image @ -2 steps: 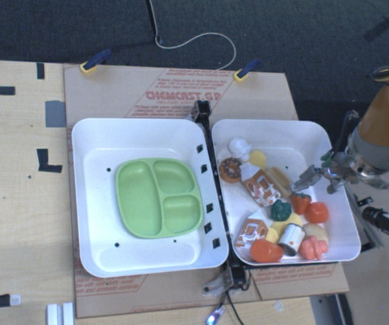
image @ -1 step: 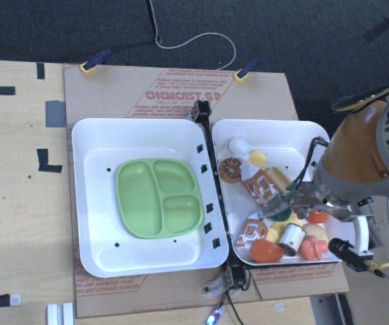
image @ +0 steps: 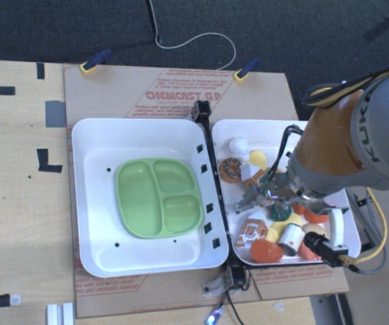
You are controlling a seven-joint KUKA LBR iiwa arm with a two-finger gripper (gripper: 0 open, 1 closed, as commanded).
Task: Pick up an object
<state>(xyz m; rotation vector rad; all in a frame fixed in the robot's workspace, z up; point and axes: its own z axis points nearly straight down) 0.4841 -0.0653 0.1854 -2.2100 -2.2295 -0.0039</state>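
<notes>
While the grey two-finger gripper (image: 265,196) hangs low among small mixed toy objects (image: 275,239) in the right-hand white plastic bin (image: 222,133), at three o'clock from the green divided plate (image: 159,196), whether its jaws are apart cannot be told.

cardboard sheet (image: 180,93) under the bins: red print "CHEMCAST GP", smaller red lines beneath too small to read | robot arm (image: 377,131): dark letters "KU" at the frame's right edge, the rest cut off | other packaging print: illegible
</notes>
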